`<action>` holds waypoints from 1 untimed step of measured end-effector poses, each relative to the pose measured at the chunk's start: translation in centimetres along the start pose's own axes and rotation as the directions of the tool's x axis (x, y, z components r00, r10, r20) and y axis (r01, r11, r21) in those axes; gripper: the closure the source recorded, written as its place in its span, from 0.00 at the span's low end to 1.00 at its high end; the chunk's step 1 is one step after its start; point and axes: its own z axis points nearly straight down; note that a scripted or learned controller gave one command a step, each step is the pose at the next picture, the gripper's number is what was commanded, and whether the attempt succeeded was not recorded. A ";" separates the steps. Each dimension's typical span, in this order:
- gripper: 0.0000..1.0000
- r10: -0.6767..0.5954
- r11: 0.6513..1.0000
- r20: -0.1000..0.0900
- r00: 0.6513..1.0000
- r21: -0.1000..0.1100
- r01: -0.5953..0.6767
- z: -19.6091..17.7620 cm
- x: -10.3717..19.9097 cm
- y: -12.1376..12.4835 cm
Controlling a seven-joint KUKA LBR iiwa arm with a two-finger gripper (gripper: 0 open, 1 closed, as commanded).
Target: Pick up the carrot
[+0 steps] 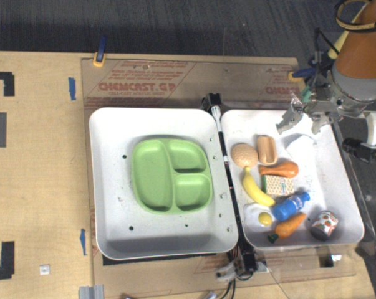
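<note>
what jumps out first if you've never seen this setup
The bright green divided plate stands out, alone in the left bin. Next comes the crowd of toy food in the right bin: a yellow banana, a blue bottle and the orange carrot near the front edge. The gripper hangs over that bin's far right corner, well away from the carrot.

An orange carrot, a yellow banana, a blue bottle and a green plate are seen in white bins.
</note>
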 end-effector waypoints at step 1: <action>0.00 0.033 0.999 -0.002 0.999 0.008 -0.033 8.8 2.8 -6.9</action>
